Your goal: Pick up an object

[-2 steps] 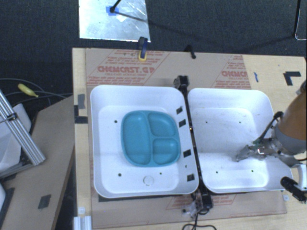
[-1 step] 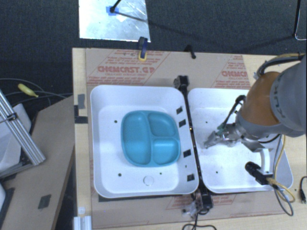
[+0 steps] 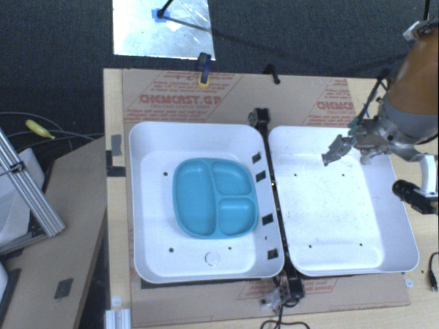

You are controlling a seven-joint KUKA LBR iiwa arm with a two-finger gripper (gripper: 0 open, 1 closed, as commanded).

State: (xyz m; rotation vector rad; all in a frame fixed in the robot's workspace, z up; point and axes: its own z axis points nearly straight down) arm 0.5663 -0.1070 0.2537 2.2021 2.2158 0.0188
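Note:
A blue divided plate [image 3: 213, 197] with three compartments lies in the middle of the left white bin [image 3: 154, 149]. My gripper [image 3: 334, 151] hangs over the upper part of the right white bin [image 3: 384, 252], well to the right of the plate and apart from it. The grey arm with its orange band [image 3: 416, 74] comes in from the upper right. Nothing shows between the fingers.
A black divider with clips [image 3: 267, 184] runs between the two bins. Both bins rest on a brown cardboard sheet [image 3: 178, 98]. A silver foil sheet [image 3: 161, 19] lies beyond the bench. An aluminium frame [image 3: 24, 190] stands at the left.

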